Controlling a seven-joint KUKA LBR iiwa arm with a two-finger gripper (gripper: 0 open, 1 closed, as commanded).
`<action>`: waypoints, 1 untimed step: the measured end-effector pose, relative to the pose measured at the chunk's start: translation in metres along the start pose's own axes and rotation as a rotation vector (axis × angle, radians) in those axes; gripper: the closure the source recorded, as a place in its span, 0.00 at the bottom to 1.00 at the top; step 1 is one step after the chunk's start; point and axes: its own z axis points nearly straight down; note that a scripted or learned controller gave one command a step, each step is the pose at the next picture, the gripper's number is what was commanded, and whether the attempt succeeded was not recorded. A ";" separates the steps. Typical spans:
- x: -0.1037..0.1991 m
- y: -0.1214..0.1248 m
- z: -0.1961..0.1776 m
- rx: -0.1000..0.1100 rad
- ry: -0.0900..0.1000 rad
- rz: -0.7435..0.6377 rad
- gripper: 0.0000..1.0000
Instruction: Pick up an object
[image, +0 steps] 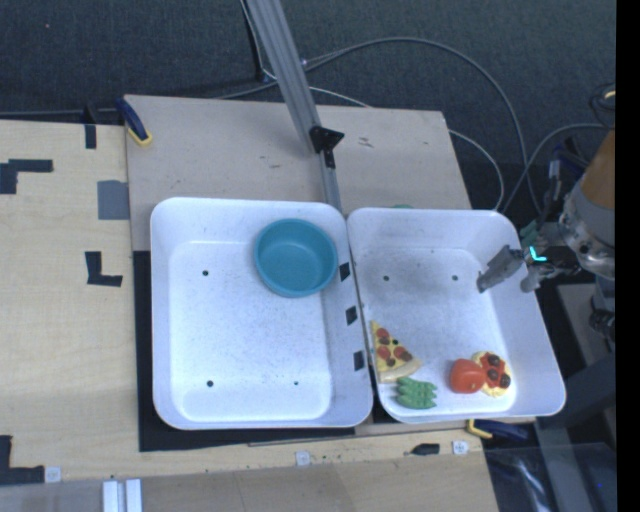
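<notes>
Both bins look like moulded white plastic to me, smooth, faint dark speckling: left bin (190, 330), right bin (440, 250). Blue bowl (295, 257) reads as matt plastic, soft sheen on rim. Pizza slice (391, 354), green piece (417, 394), red piece (466, 375): I take these for glossy toy plastic. Bench top (60, 300) pale wood grain, matt. Slanted pole (290, 75) brushed grey metal. Gripper (512, 268) dull dark metal or plastic, I cannot tell which.

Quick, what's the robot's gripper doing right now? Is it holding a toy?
Gripper: over the right bin's right edge, no toy in it; open or closed cannot be told.
</notes>
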 end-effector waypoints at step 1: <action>0.000 0.000 0.000 0.000 0.000 0.000 0.00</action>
